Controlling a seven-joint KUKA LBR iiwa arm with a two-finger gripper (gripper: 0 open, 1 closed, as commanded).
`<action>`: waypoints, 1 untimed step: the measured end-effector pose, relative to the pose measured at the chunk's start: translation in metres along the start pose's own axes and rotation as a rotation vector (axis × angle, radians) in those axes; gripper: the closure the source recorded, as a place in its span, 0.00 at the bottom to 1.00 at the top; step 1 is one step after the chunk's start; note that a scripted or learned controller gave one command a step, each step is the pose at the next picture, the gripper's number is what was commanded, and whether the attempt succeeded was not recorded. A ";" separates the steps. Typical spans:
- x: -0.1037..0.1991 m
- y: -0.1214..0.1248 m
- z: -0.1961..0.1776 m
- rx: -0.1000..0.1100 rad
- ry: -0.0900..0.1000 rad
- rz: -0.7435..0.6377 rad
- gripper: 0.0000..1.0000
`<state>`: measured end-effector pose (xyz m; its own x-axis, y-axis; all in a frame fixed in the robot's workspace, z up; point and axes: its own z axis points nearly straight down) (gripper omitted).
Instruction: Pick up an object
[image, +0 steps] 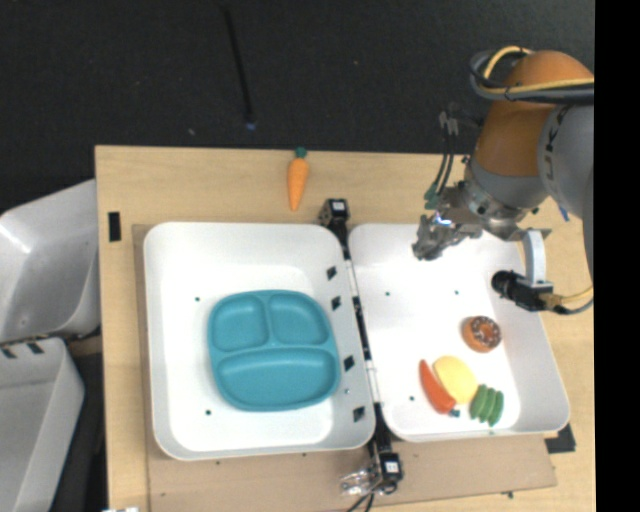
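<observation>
Well, the right bin (400, 300) anchors everything: the arm's gripper (432, 243) hovers over its far edge, whether open or closed I cannot tell, while the toy foods (458, 385) cluster at its near corner.

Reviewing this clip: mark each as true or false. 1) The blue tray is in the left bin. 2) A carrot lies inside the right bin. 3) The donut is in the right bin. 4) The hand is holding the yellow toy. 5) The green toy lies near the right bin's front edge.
1) True: the blue tray lies in the left bin.
2) False: the carrot lies on the bench, behind the bins.
3) True: the donut lies in the right bin.
4) False: the hand is over the right bin's back edge, apart from the yellow toy.
5) True: the green toy lies there, beside the yellow toy.
</observation>
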<state>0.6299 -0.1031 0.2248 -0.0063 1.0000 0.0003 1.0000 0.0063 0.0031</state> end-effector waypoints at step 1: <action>0.054 -0.001 0.006 0.003 0.000 0.000 1.00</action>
<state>0.6285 -0.0487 0.2186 -0.0063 1.0000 0.0007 1.0000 0.0063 -0.0001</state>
